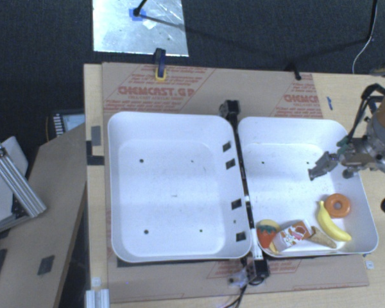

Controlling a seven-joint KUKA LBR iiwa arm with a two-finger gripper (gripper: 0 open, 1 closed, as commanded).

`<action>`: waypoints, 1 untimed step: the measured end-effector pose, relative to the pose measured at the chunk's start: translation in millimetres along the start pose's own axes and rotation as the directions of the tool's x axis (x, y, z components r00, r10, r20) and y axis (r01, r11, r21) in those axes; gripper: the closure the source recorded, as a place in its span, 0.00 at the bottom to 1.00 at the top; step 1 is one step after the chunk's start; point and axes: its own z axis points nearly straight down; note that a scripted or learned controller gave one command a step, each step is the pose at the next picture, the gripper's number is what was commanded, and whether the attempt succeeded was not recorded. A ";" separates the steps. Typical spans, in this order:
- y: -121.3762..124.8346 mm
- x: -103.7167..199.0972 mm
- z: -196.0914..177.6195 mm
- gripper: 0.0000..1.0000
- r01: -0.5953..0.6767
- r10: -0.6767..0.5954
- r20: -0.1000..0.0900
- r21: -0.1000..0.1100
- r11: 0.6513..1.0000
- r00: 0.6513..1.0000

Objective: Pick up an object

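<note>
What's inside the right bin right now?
In the right bin, along its near edge: a yellow banana, an orange ring, a red-and-white packet and a red-orange toy. Whatever lies under the packet is covered.

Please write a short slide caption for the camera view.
Claw above right bin; banana and orange ring below.

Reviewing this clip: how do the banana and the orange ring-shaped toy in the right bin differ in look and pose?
The banana is yellow, long and curved; the orange ring is round with a hole in its middle. The banana stretches along the bin floor toward the near rim, while the ring lies flat and compact just above its upper end. Both lie in the right bin, in its near right corner, below the end effector.
</note>
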 end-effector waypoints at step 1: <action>-16.6 73.4 -155.2 0.00 0.009 -0.009 -0.001 -0.020 1.000 1.000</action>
